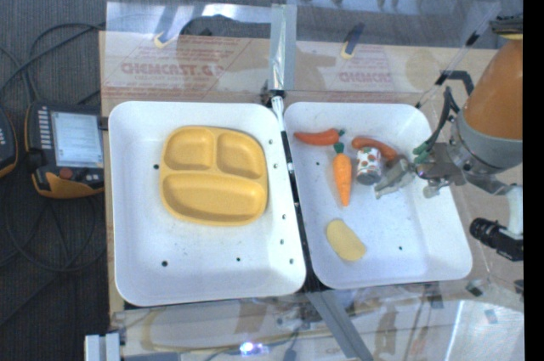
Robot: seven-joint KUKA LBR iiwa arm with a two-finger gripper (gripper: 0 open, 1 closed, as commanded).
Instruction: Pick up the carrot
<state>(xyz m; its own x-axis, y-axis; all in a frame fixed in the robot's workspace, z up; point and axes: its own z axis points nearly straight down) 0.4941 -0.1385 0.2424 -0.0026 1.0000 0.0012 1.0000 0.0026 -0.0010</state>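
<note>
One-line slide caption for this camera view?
Gripper hovers in the right bin beside a small can, with the carrot lying untouched nearby.

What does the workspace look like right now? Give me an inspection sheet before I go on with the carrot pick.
Surface: two white bins side by side; left bin, right bin.
Job's things: carrot lies in the right bin, green top pointing to the far side, untouched.
Clutter: two red chili peppers, a small can and a pale yellow potato-like piece in the right bin; a yellow divided plate in the left bin.
Grippers: end effector low over the right bin, right of the carrot, next to the can; nothing seen held.
Cables: several on the floor, far and left.
Surroundings: handheld pendant on the floor, left.
</note>
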